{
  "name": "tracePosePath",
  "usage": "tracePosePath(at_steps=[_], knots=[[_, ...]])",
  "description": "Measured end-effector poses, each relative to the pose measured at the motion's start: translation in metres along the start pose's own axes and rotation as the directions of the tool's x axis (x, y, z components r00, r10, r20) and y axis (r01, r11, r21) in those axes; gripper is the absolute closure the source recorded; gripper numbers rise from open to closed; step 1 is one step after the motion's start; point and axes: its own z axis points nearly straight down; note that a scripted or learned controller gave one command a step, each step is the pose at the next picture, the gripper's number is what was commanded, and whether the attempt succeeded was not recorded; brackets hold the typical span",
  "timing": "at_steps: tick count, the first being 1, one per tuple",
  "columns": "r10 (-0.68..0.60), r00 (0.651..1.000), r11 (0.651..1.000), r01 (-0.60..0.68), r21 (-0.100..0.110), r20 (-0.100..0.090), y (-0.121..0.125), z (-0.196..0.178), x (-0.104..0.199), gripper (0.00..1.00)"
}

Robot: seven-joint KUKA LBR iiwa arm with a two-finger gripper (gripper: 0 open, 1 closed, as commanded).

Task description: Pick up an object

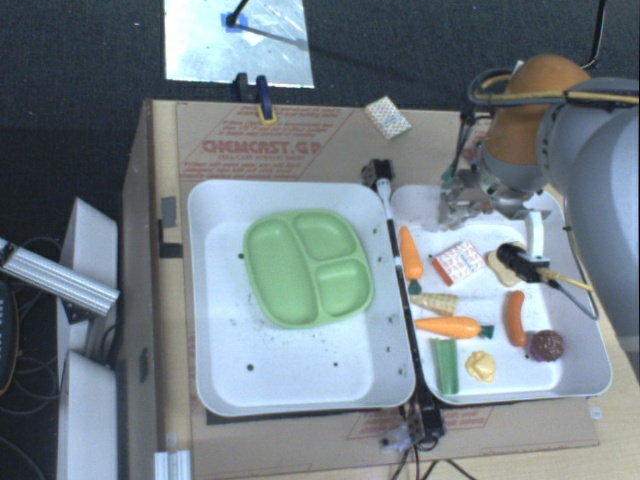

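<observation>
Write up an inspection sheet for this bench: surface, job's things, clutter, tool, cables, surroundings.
Surface: left bin and right bin, white, side by side on printed cardboard.
Job's things: in the right bin, carrot, second carrot, red-and-white box, sausage, dark red ball, yellow piece, green stick.
Clutter: green divided tray in the left bin; patterned block on the cardboard behind the bins.
Tool: at the right bin's back end, apart from the toys.
Cables: black cable rising at the upper right; wires at the bench's front edge.
Surroundings: shiny sheet on dark floor behind the bench; metal rail to the left.
</observation>
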Motion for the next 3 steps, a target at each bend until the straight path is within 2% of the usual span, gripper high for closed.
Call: tracePosePath(at_steps=[1,2,3], knots=[[0.0,1.0,1.0,0.0,0.0,0.0,0.0,0.0,0.0,0.0],[0.005,1.0,1.0,-0.005,0.002,0.001,-0.002,0.011,-0.044,0.0],[0.002,1.0,1.0,-0.002,0.003,0.0,-0.001,0.011,-0.001,0.0]])
